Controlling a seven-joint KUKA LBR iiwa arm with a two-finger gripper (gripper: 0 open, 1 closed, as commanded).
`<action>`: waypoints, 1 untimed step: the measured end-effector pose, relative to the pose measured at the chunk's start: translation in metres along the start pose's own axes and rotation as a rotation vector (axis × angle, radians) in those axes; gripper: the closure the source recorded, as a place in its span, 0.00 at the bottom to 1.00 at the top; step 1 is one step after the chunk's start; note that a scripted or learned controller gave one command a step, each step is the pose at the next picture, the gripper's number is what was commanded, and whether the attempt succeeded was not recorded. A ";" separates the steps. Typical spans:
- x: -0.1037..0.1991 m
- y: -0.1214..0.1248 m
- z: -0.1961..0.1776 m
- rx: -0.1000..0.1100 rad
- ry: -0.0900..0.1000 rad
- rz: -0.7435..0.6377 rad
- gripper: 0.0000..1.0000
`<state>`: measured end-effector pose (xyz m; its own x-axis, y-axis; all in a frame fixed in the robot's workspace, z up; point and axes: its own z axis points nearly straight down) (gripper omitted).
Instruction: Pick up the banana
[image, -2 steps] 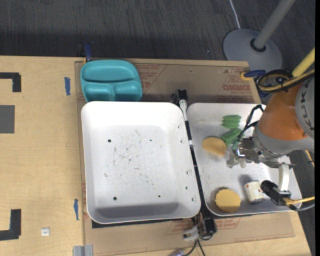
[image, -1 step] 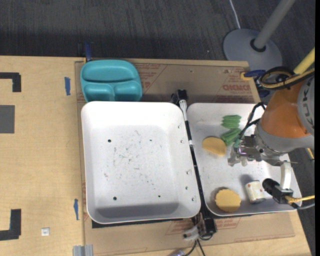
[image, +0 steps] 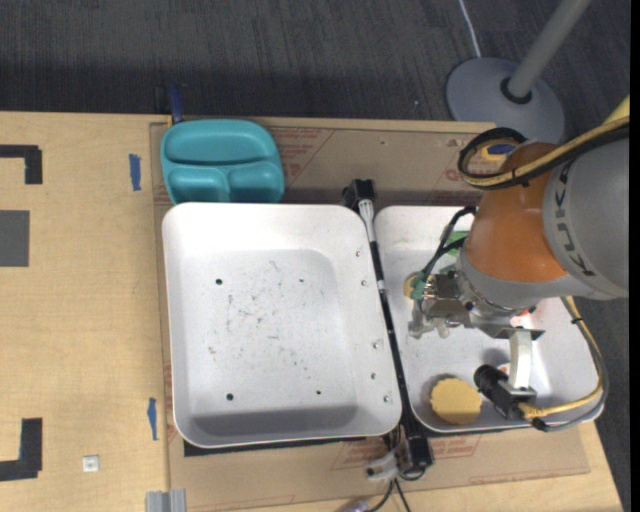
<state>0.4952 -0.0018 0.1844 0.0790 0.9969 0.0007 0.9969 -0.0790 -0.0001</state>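
Near edge of the cardboard-topped bench (image: 90, 400): blue tape strips (image: 152, 418) and black corner marks are seen at the view's L; a black clamp w/ cables (image: 412, 455) is set between the two bins' near corners. In the R-hand bin (image: 400, 250), close to its near wall, a rounded yellow thing is seen, taken for the banana (image: 455, 400); it lies on the bin floor, apart from the gripper (image: 437, 305), which is held farther in, over the same bin; whether the gripper is open or closed cannot be told. Bits of green (image: 456, 240) and red (image: 520, 318) are glimpsed at the arm's edges; what they are cannot be made out. "KUK" is read in black on the grey arm (image: 590, 230), beside its orange band. The L-hand bin (image: 270, 300) is marked by fine scuffs and a few small dark dots. Beyond it, touching its far wall, a teal divided tray (image: 222, 160) is set on the bench; farthest off, a grey round stand base (image: 500, 95) is seen on dark floor.
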 end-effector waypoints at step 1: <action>0.042 -0.003 0.034 -0.008 0.006 -0.074 1.00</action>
<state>0.4957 0.0404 0.1502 0.0048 1.0000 0.0063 1.0000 -0.0048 0.0078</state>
